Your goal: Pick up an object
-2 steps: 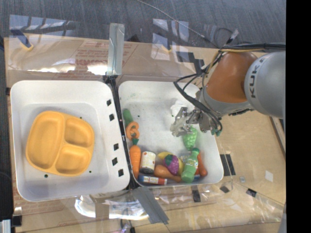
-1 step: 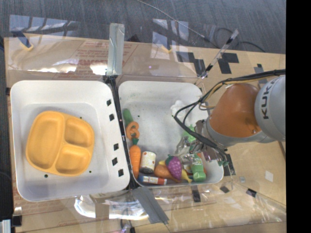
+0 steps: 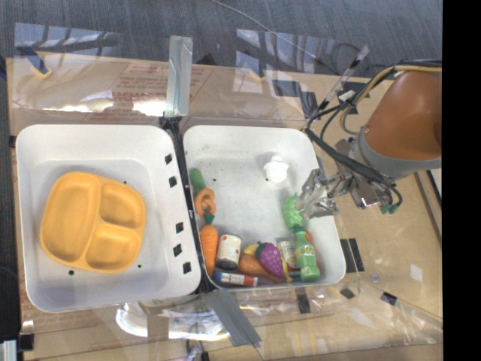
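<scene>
The right bin (image 3: 248, 138) holds a pile of toy food. A green leafy piece (image 3: 291, 211) lies by its right wall. Below that piece stands a green bottle (image 3: 306, 259), with purple grapes (image 3: 270, 259), a small can (image 3: 228, 248) and a carrot (image 3: 209, 242) along the front. A white lump (image 3: 275, 170) sits near the back. My gripper (image 3: 314, 198) is low over the right wall, right beside the green leafy piece and touching or nearly touching it. Whether it has that piece in its grasp is unclear.
A yellow divided plate (image 3: 92, 221) fills the middle of the left bin (image 3: 30, 149). An orange ring (image 3: 204, 200) and a green pod (image 3: 197, 179) lie along the right bin's left wall. Cables (image 3: 338, 104) trail behind the arm.
</scene>
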`<act>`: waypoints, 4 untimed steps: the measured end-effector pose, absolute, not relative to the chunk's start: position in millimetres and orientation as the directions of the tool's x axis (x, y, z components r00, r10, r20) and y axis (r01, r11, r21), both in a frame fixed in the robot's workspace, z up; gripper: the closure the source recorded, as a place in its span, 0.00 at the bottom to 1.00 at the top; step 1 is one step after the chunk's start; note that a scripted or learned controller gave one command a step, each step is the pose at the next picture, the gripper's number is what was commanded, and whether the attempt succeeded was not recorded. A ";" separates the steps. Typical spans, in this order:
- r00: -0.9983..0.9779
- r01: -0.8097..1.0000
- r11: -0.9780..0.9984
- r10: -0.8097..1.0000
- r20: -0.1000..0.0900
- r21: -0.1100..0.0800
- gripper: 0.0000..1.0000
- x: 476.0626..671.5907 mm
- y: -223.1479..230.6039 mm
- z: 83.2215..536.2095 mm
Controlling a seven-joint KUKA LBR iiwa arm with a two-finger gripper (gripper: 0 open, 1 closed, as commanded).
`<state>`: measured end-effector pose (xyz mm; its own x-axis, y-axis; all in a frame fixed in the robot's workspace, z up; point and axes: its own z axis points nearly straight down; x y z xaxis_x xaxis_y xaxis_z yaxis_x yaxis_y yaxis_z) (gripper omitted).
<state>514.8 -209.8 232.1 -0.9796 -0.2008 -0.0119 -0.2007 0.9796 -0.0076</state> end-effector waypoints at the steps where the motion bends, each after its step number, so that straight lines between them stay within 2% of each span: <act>1: -1.000 -0.028 1.000 -0.028 -0.006 -0.002 1.00 517.0 -173.3 265.6; 2: -0.996 -0.087 0.996 -0.087 0.008 0.005 1.00 515.3 -140.8 122.4; 3: -0.986 -0.165 0.986 -0.165 -0.009 -0.004 1.00 576.8 -137.5 232.1; 4: -0.965 -0.261 0.965 -0.261 -0.006 -0.006 1.00 608.9 -210.2 299.7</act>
